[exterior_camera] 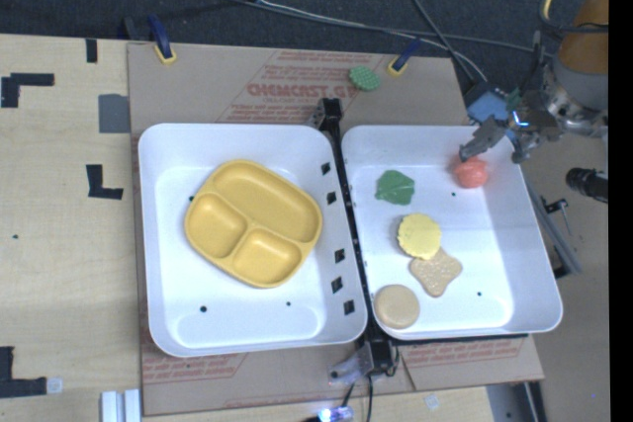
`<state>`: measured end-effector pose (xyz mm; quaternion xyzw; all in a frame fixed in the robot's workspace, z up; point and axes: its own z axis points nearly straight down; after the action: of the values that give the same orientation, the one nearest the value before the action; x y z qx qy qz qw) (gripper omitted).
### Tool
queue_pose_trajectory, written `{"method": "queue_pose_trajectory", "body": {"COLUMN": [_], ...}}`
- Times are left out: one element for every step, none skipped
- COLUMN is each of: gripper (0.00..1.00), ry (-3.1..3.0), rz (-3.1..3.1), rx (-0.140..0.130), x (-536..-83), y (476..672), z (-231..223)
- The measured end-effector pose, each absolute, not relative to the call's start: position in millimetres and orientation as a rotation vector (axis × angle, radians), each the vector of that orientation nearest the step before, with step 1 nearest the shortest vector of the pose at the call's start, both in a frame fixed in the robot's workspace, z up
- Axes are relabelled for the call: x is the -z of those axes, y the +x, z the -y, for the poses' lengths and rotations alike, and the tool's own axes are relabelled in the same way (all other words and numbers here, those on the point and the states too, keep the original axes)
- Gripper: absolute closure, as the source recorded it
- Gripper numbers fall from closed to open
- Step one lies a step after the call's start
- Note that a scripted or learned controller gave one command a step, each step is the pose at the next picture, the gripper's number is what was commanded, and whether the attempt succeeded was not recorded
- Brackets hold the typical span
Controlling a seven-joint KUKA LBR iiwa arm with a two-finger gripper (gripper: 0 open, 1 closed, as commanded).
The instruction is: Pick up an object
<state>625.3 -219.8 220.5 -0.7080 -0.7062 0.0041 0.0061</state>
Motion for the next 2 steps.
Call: {"method": "queue_pose_trajectory", "body": {"gripper": [0.00,0.00], "ry": [-2.220,-2.217], "rz": [2.222,2.221], "rx": [-0.002,-0.006], "x": [-229.2,-182.7], "y": [628.2,631.3], "z": [219.2,212.5]}}
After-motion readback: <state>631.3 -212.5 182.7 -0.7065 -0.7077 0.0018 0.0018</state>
